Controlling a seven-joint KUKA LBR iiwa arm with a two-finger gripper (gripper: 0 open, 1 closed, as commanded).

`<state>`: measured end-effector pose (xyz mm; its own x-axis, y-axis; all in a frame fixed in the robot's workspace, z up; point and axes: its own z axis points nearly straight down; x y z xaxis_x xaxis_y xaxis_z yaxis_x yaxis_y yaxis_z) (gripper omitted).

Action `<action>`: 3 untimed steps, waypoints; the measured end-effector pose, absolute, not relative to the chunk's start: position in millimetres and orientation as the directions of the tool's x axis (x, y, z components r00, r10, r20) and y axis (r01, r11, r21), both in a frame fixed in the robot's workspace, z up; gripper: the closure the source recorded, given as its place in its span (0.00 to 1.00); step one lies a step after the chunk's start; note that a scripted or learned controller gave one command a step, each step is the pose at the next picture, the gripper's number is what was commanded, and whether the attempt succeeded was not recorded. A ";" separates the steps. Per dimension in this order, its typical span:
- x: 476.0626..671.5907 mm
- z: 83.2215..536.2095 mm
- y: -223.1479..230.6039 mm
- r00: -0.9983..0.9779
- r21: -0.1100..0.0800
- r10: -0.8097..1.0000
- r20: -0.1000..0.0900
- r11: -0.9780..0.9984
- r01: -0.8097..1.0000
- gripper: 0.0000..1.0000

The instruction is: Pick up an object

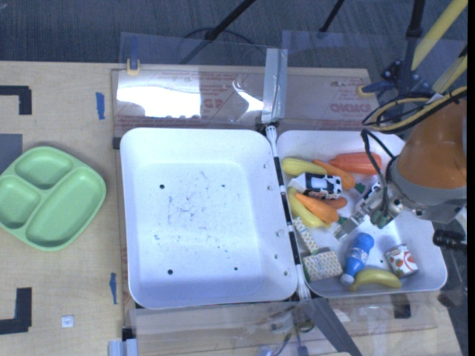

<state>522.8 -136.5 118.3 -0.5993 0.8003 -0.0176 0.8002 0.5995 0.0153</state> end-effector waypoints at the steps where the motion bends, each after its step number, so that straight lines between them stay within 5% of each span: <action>1: 487.4 93.2 -122.4 -0.705 0.015 0.709 -0.023 0.705 0.709 0.00; 2: 481.8 86.6 -138.0 -0.534 0.007 0.845 -0.006 0.534 0.845 0.00; 3: 505.0 156.5 -163.8 -0.443 0.001 0.897 -0.002 0.443 0.897 0.00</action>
